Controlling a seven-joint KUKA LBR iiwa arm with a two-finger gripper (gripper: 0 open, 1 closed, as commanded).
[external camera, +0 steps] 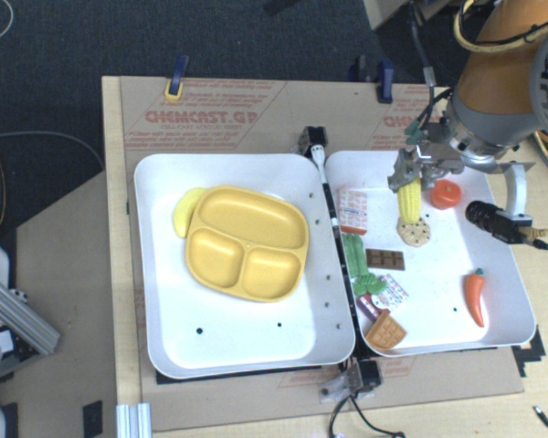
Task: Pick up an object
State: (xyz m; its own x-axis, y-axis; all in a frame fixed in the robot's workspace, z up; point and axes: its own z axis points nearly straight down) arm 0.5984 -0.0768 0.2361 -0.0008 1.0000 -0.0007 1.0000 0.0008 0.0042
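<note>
In the right white plastic bin, the yellow toy corn cob sits directly at 6 o'clock of the grey end effector, whose fingers close around the cob's top end.

A yellow tray fills the middle of the left bin, with a yellow piece tucked at its far-left side. Over the right bin, the gripper hangs at the top of an upright corn cob. A cookie lies at the cob's base, a tomato just beside it, a carrot near the right edge, and a waffle at the near-left corner.
</note>
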